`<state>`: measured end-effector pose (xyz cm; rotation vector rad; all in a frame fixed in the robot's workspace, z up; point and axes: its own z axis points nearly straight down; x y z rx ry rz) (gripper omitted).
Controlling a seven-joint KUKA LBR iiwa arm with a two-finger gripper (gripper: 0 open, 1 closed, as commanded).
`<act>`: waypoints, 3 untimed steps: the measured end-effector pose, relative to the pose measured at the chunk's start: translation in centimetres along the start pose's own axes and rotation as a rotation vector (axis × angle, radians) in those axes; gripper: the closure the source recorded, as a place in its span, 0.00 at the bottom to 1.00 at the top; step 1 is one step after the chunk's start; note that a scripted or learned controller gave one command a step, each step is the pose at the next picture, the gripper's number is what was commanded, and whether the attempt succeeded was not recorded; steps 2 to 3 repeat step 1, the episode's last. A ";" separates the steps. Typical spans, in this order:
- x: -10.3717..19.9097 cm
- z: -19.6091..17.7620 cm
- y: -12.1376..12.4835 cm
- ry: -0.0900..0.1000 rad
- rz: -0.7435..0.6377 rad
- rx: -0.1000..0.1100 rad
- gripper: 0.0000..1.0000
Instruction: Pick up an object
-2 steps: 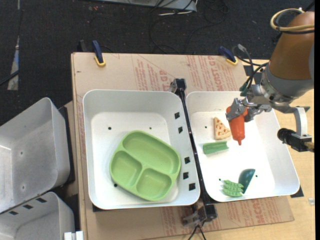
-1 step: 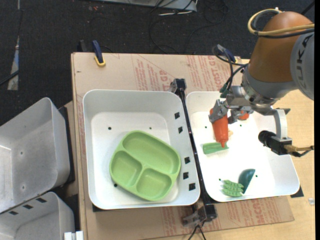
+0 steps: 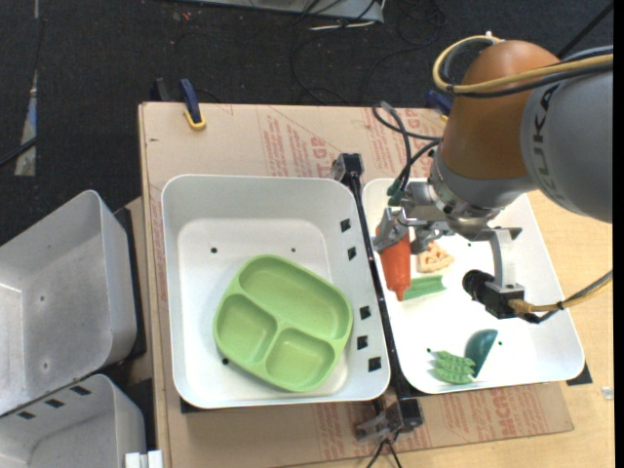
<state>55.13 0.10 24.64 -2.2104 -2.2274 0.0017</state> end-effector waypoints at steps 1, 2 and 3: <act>5.6 -0.5 -0.5 0.000 -0.001 -0.003 1.00; 5.6 -0.5 -0.5 0.000 -0.001 -0.003 1.00; 5.6 -0.5 -0.5 0.000 -0.001 -0.003 1.00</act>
